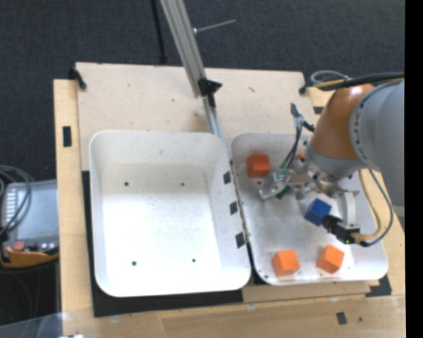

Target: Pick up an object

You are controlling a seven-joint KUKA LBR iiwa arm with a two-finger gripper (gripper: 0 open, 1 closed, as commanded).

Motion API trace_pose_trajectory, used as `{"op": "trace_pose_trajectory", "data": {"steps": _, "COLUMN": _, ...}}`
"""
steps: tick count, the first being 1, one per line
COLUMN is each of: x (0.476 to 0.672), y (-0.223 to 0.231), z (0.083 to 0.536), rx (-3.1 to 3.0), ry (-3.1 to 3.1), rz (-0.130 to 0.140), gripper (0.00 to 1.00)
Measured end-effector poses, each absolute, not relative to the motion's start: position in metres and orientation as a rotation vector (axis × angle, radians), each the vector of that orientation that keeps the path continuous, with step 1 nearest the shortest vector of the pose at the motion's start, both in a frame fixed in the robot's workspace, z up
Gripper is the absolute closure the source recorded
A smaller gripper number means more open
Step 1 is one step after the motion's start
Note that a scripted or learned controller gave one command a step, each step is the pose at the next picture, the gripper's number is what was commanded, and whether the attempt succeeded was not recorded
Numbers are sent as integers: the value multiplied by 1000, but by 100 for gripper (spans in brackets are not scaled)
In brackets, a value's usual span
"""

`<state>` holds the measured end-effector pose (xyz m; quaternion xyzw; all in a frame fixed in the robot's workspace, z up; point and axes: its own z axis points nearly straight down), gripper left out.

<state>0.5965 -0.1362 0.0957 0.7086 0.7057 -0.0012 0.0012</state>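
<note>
The right bin (268, 277) holds three orange blocks and a blue one. One orange block (259, 165) lies near the bin's back left corner. The blue block (316, 211) rests mid-bin, partly under the arm's wrist. Two more orange blocks (285, 262) (330, 258) lie along the front wall. My gripper (275, 187) hangs low over the bin floor, just in front and to the right of the back orange block and left of the blue one. Nothing is visibly held in it.
The left bin (99, 189) stands beside the right one, sharing a middle wall. A slanted metal rail (187, 41) rises from the back of the bench. Cables and a handheld pendant (25, 220) lie off the bench to the left.
</note>
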Motion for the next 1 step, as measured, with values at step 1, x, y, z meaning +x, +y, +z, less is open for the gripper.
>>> {"op": "trace_pose_trajectory", "data": {"steps": 1, "x": 598, "y": -136, "z": 109, "rx": 2230, "ry": 2206, "rz": 6, "gripper": 100}}
